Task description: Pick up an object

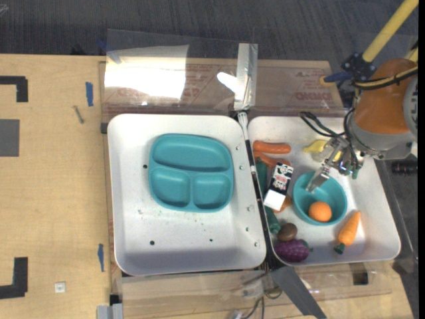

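The right bin (pixel 384 239) holds several toy foods. A teal bowl (pixel 301 202) has an orange ball-shaped fruit (pixel 321 211) inside. My gripper (pixel 321 178) hangs over the bowl's upper left rim, above the fruit, with nothing visibly held. A carrot (pixel 348 230) lies right of the bowl. A purple grape bunch (pixel 292 249) and a brown piece (pixel 287 231) sit at the front. A black-and-white carton (pixel 279 185) leans left of the bowl. An orange sausage (pixel 271 149) and a yellow piece (pixel 315 147) lie at the back.
The left bin (pixel 133 234) carries a teal divided plate (pixel 191 171). A green item (pixel 263 175) lies against the divider between the bins. The arm's orange band (pixel 382 105) stands over the right bin's back right corner, cables trailing from it.
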You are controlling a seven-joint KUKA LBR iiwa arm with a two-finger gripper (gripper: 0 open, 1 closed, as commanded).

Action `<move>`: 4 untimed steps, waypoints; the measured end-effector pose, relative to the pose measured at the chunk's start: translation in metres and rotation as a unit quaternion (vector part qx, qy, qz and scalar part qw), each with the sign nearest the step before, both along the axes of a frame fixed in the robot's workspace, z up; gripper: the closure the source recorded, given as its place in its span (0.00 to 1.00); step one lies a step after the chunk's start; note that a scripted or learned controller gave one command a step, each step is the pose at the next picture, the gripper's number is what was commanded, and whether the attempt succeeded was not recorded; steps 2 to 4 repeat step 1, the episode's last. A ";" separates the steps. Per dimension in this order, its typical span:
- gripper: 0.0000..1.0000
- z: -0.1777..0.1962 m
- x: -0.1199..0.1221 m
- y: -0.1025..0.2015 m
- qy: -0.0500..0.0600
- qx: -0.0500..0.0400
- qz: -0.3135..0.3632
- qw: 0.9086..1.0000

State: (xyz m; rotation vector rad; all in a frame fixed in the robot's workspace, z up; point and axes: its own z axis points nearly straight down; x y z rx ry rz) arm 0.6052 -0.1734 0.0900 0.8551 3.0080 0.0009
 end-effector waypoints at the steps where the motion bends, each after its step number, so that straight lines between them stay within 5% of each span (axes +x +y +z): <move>1: 0.00 0.006 0.028 -0.029 0.013 0.007 -0.007 1.000; 4: 0.00 0.006 0.028 -0.029 0.013 0.007 -0.007 1.000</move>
